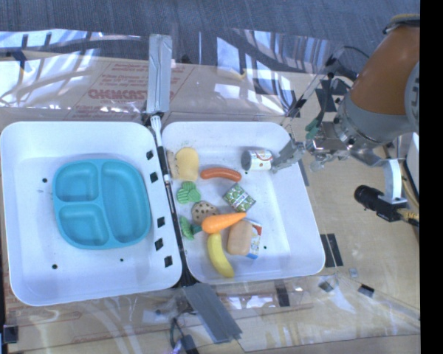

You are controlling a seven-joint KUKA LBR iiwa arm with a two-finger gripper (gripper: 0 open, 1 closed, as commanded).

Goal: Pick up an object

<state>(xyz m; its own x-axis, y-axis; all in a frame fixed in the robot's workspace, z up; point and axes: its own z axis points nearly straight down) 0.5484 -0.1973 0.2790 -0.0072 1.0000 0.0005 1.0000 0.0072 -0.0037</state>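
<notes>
Gripper hovering at right bin upper right rim, just beside small cylindrical can lying on side; finger state impossible to tell. Glossy plastic toy food lying nearby: sausage, tapered carrot, curved banana. Smooth blue compartment tray sitting in left bin.

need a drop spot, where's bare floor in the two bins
Left bin: a bare white margin runs all round the blue divided plate. Right bin: bare along its right wall, beside the green packet. Crowded from the banana up to the can near the gripper.
</notes>
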